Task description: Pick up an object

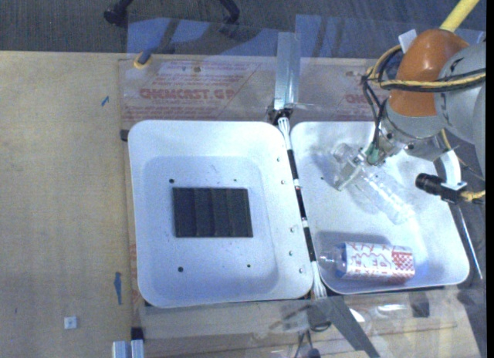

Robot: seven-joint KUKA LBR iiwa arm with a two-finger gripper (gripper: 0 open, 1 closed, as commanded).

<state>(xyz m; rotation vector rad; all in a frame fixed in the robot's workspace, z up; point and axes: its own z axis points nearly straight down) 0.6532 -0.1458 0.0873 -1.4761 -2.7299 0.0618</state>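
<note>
1. Two shallow white bins sit side by side on the counter (62,194), a pale wooden surface: the left bin (154,148) and the right bin (448,268). Both are smooth, glossy plastic with rounded corners and raised rims, and their inner edges nearly touch.
2. One dark grey rectangular pad (212,212) lies flat in the middle of the left bin's floor. It is matte and divided by faint lines into about four vertical strips.
3. One tube-shaped object (376,261) lies on its side along the near edge of the right bin. It is cylindrical, white with a red pattern, and has a greyish cap at its left end.
4. One clear plastic bottle (382,192) lies tilted in the middle of the right bin. It is transparent and ribbed, so its outline is faint against the white floor.
5. One arm reaches in from the right, grey metal with a rounded orange band and black and yellow cables looped around it.
6. Its gripper (351,165) hangs low over the right bin, at the upper left end of the clear bottle. The fingers are translucent and blend with the bottle; I cannot tell how far apart they stand or whether anything lies between them.
7. The tube lies well apart from the gripper.
</note>
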